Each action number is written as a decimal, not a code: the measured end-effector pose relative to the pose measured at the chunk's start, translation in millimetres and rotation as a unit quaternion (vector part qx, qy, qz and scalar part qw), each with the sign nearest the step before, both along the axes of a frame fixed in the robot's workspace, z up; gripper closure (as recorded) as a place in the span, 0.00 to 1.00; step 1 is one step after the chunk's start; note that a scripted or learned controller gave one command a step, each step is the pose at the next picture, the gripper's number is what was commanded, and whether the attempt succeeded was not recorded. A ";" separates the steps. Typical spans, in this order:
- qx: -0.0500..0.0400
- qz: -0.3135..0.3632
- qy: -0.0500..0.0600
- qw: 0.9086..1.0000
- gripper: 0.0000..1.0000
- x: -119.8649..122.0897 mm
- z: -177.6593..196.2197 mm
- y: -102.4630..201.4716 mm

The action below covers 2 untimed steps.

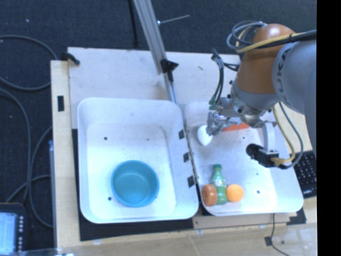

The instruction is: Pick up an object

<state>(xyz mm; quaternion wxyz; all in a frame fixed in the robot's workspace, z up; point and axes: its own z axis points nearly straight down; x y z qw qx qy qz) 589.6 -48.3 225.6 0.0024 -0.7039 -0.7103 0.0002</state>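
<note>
Left bin (90,116): a blue bowl (135,183) is being held.
Right bin (287,193): a white object (204,136), green bottle (217,176), orange ball (234,192) are being held.
Hand (214,122): is being kept just above the white object; grip cannot be told.

Arm (277,57) cut off at the frame's right side; its wrist hides the far part of the right bin (266,204). An orange-red item (234,126) beneath the wrist is mostly covered, identity undeterminable. Gripper (213,126) finger state not discernible.

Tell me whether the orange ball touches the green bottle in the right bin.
Touching. The camera view shows the orange ball pressed against the green bottle near the bin's front edge, with no gap between them.
</note>
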 end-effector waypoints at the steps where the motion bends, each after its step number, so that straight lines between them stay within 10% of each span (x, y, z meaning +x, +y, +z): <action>1: 0.000 0.000 -0.003 1.000 1.00 -5.5 13.6 49.3; 2: 0.000 0.001 -0.001 1.000 1.00 -16.5 21.5 102.1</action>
